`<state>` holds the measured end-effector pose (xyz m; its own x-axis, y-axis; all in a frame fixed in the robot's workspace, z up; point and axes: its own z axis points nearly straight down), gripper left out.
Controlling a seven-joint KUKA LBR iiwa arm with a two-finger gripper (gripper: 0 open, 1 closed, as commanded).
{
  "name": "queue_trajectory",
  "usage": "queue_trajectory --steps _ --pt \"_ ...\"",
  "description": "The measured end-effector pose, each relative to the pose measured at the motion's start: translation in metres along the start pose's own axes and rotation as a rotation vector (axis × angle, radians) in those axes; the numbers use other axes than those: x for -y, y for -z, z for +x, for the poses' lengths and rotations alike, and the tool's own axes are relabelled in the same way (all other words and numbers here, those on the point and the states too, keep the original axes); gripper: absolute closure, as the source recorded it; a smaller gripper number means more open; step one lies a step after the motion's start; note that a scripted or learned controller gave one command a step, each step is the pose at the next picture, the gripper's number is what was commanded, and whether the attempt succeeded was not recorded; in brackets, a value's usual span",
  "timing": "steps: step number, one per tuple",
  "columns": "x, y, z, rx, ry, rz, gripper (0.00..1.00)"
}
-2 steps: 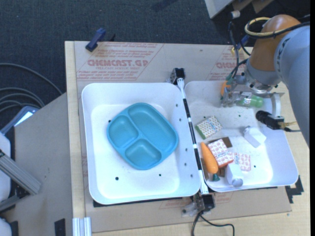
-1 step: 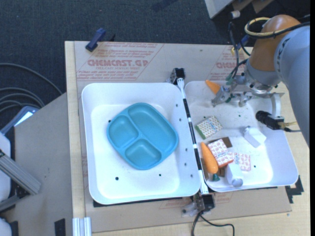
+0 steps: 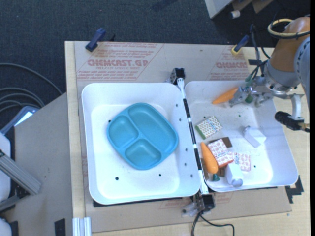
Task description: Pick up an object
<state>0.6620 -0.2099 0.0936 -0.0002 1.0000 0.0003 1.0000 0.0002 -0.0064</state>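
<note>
An orange carrot (image 3: pixel 226 96) lies tilted near the far edge of the right bin (image 3: pixel 280 171), its pointed end toward the divider between the bins and its thicker end right at the pincer (image 3: pixel 244 96). The pincer sits low over that far part of the bin, touching or almost touching the carrot's end, but I cannot tell whether it is open, closed, or gripping the carrot, because the metal parts blur together there. Behind it the grey arm (image 3: pixel 290 53) with its orange band comes in from the right side. Farther toward the near side of the same bin, a small green and white checked packet (image 3: pixel 209 126) lies close to the divider, well apart from the carrot. A pale grey block (image 3: pixel 253 136) rests to the right of it, near the middle of the bin. At the near end several things crowd together: a second orange carrot (image 3: pixel 209 158) lying along the divider, a red and white patterned box (image 3: pixel 221 152) just beside it, a small red and white packet (image 3: pixel 243 161) to the right, and a white bottle (image 3: pixel 234 174) near the front rim. The left bin (image 3: pixel 98 171) holds a blue plate (image 3: pixel 142 135) with three compartments, set at an angle in its middle. Both bins sit side by side on a pale surface (image 3: pixel 128 63) printed with red lettering, with a blue clamp (image 3: pixel 95 40) at its far left corner.
</note>
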Motion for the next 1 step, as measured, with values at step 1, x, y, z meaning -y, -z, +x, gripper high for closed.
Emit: queue_trajectory --steps 1 --pt "0.0745 -0.0097 0.0361 0.0 0.0 -0.005 0.0"
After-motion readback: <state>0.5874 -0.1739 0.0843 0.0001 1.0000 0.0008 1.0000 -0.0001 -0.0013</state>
